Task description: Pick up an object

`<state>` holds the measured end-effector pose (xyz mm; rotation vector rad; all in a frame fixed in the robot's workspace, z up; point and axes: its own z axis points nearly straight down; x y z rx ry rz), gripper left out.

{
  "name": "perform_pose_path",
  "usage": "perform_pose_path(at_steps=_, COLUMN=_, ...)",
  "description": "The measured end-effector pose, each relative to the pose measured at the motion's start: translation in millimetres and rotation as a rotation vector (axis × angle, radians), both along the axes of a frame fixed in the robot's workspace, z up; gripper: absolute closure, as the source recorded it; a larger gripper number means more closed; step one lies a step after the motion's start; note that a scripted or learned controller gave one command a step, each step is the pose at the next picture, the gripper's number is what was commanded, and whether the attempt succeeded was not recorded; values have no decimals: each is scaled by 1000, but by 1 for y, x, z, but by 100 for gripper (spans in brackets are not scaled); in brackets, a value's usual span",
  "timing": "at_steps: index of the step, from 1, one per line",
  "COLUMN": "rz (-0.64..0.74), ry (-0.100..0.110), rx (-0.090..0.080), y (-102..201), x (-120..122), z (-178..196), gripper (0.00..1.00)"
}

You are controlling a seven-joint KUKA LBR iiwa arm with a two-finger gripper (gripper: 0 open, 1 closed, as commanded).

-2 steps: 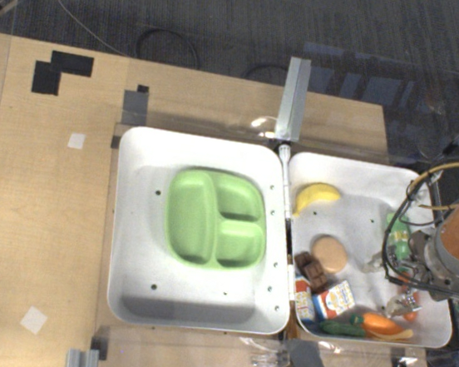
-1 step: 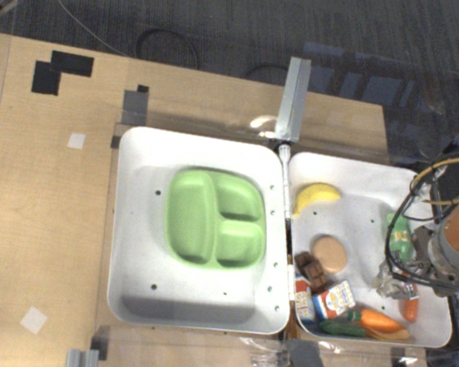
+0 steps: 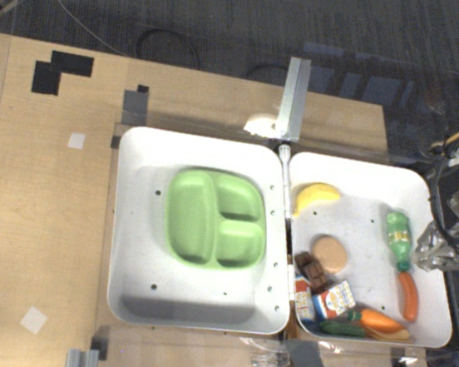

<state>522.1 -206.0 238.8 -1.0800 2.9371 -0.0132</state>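
Orange carrot (image 3: pixel 383 322), carton (image 3: pixel 336 299) crowd right bin (image 3: pixel 381 175) at 6 o'clock. Sausage (image 3: pixel 408 296), green bottle (image 3: pixel 398 238) near 3 o'clock wall; banana (image 3: pixel 317 196) at 11. Green tray (image 3: pixel 212 218) fills left bin (image 3: pixel 127 291). Gripper (image 3: pixel 441 255) at right rim beside bottle, state: cannot tell. Risk: bottle rolls, or wall blocks descent.

No text can be read. The carton (image 3: pixel 337 298) beside the brown disc (image 3: pixel 330 254) carries red and white printing, too small to make out.
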Motion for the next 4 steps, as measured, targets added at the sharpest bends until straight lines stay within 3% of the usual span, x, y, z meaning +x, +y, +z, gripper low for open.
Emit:
perform_pose_path(at_steps=1, rz=309, ry=5, rx=0, y=2, x=32, z=-29, gripper=100)
perform_pose_path(at_steps=2, rz=300, ry=1, rx=1, y=65, x=51, z=14, gripper=100)
perform_pose_path(at_steps=3, rz=109, ry=4, rx=2, y=83, x=-31, z=35, gripper=100)
perform_pose_path(at_steps=4, rz=190, ry=9, rx=3, y=22, x=61, z=8, gripper=100)
